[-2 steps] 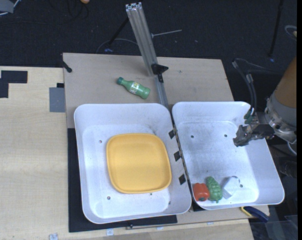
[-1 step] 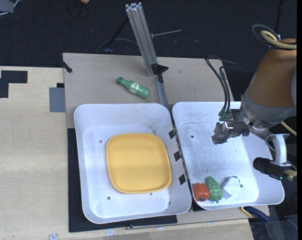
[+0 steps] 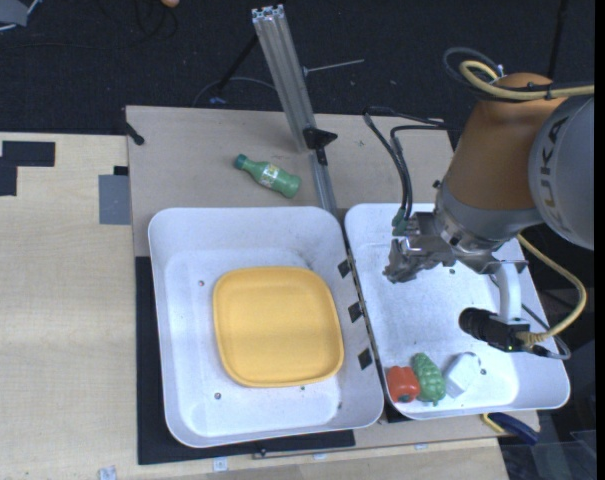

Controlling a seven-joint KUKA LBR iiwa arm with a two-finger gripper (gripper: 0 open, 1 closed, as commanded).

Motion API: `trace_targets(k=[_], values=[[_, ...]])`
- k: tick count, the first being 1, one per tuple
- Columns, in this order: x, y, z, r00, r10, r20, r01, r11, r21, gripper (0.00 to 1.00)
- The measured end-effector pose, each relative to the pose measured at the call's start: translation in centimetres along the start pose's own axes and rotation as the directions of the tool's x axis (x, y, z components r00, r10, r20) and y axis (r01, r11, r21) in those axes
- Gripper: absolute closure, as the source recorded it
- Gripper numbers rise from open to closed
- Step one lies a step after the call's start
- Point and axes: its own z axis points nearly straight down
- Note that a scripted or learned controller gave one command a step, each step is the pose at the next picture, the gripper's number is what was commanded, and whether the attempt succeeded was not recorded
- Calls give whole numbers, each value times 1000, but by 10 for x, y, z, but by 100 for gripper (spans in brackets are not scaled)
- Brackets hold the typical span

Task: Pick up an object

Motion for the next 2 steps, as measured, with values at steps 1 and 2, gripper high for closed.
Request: trace_targets(k=[1, 2], values=[[52, 17, 13, 1000, 0, 0, 0, 1000, 0, 100], [106, 43, 11, 1000, 1, 0, -1, 1000, -1, 100]])
